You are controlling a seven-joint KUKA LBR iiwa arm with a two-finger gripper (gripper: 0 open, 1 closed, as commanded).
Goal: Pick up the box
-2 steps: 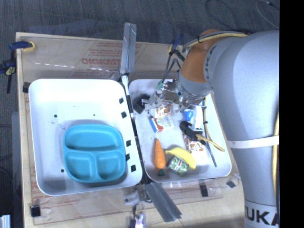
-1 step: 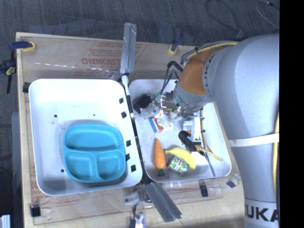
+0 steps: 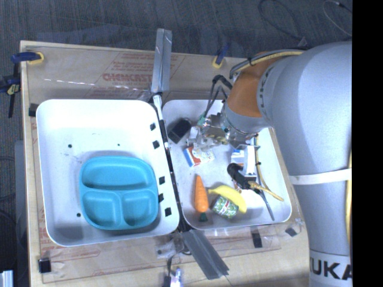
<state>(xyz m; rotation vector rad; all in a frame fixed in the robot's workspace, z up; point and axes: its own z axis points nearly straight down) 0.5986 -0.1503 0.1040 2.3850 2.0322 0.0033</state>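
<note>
A small white box (image 3: 196,155) with red and blue print lies in the right bin (image 3: 276,173), near its upper middle. My gripper (image 3: 205,137) hangs directly over the box's upper end, reaching in from the right under the orange wrist band. The gripper body covers part of the box, and I cannot tell whether it touches it.
In the right bin there is also a carrot (image 3: 200,195), a banana (image 3: 230,197), a green and white packet (image 3: 224,207), a blue and white item (image 3: 239,157), and a black object (image 3: 178,129) at the upper left. A blue divided tray (image 3: 118,192) sits in the left bin (image 3: 60,130).
</note>
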